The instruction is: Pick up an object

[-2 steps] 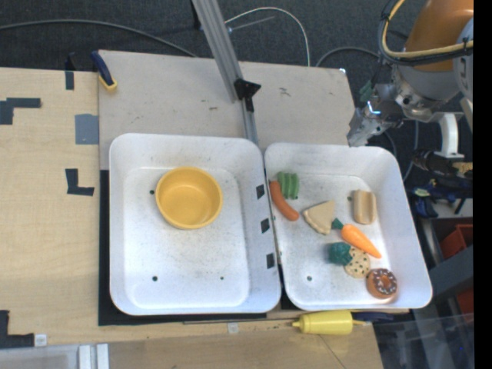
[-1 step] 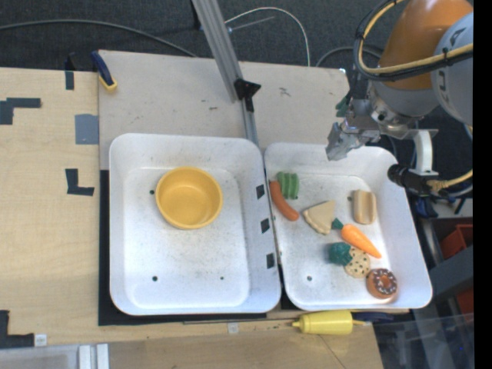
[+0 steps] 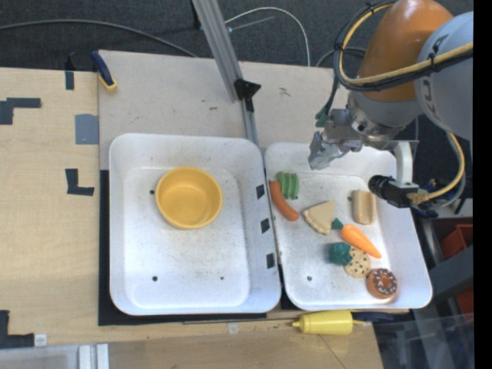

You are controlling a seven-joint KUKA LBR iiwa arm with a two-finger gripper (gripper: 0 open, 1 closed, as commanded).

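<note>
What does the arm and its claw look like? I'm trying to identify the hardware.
The arm is pale grey with a large rounded orange band above the wrist. Black and yellow cables loop around that section and trail down its right side. The claw is a compact grey metal assembly at the tip, with a black cylindrical part beside it.

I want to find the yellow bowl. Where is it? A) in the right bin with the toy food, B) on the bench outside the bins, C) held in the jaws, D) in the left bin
D: the yellow bowl sits alone in the left bin, while the toy carrot and other food lie in the right bin.
</note>
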